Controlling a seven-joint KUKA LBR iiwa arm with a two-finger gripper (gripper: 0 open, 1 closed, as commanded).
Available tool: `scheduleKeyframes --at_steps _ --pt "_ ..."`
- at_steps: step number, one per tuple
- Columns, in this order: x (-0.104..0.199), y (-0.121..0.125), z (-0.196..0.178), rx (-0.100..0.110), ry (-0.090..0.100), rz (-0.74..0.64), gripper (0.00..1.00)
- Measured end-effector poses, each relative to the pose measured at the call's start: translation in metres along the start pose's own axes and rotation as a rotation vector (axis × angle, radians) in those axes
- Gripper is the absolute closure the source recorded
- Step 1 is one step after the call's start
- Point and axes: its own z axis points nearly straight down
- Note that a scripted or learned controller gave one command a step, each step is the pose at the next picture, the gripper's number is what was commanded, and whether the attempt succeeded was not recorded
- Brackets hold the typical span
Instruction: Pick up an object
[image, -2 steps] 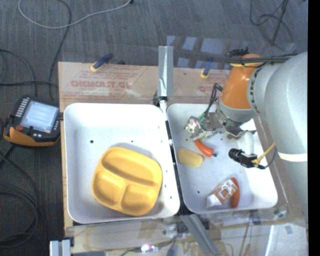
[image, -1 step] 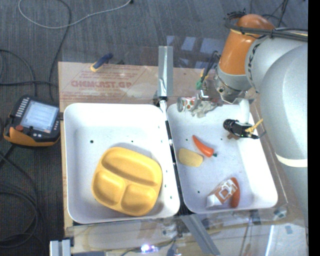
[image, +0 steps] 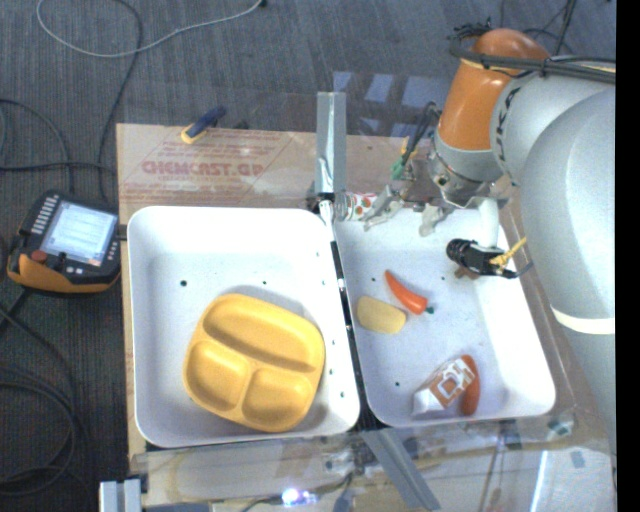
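Note:
My gripper hangs over the far left corner of the right bin, open, with nothing between its fingers. Just in front of it on the bin floor lies a small orange carrot-like piece, and beside that a pale yellow oval piece close to the bin's left wall. An orange and white packet lies near the front edge. In the left bin rests a large yellow divided plate.
A metal post rises at the back between the bins. Behind the left bin there is a cardboard sheet with a small blue and yellow clip on it. A teach pendant lies on the floor at left.

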Motion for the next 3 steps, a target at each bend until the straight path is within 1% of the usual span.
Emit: scheduleKeyframes --at_steps 1,2,3 --pt "-0.025 -0.064 0.09 -0.008 0.005 0.001 0.0" --pt "-0.026 -0.065 0.082 -0.004 0.005 0.001 1.0" --pt "0.004 -0.046 0.0 -0.001 0.002 0.184 1.0"
